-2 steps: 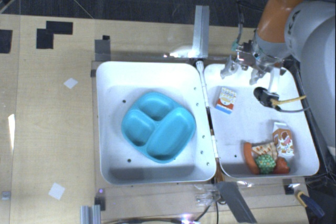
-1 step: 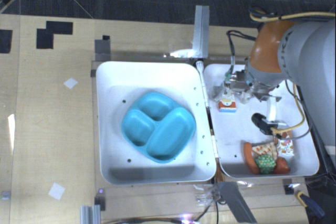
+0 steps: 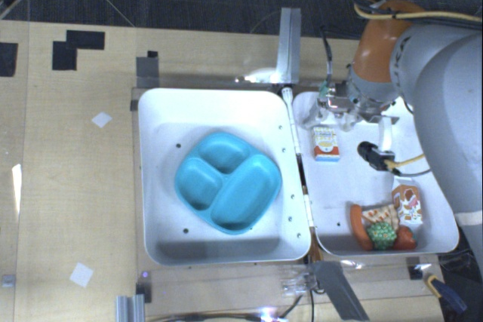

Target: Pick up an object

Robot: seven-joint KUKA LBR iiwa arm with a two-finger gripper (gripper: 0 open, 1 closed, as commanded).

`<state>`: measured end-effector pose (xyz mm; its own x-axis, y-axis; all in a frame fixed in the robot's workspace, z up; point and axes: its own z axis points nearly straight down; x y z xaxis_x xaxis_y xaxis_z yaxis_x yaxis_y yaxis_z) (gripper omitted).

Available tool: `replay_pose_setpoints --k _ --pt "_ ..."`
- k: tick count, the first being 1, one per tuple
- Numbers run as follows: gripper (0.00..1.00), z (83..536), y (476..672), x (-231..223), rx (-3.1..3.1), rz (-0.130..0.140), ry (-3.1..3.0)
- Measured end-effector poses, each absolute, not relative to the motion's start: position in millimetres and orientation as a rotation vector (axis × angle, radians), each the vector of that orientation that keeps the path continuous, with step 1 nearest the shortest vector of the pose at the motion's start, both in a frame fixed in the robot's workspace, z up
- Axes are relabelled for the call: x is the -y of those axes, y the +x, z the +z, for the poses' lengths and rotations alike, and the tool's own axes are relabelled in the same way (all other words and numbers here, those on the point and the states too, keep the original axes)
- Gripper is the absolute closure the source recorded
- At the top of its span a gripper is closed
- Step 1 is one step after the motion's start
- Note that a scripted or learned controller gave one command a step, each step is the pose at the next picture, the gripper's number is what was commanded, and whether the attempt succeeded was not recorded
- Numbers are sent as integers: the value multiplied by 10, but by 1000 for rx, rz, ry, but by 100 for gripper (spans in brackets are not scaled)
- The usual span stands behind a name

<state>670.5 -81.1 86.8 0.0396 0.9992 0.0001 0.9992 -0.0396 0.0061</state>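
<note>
Arm's parked over the right bin [image 3: 438, 237], gripper [image 3: 337, 111] hanging just above the little orange-and-white box [image 3: 326, 143] near the bin's far corner. Honestly can't tell its state from here. Box sits close to the wall, so it could easily get nudged away instead of grabbed.

- I count two shallow white plastic bins [image 3: 151, 162] [image 3: 430, 237].
- I see one blue three-compartment plastic plate [image 3: 228, 181].
- One small orange-and-white carton [image 3: 326, 143].
- One printed snack packet [image 3: 408, 206].
</note>
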Motion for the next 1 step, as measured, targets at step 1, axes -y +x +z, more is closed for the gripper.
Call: replay_pose_setpoints --k 1 --pt "0 869 6475 928 -2202 6 2234"
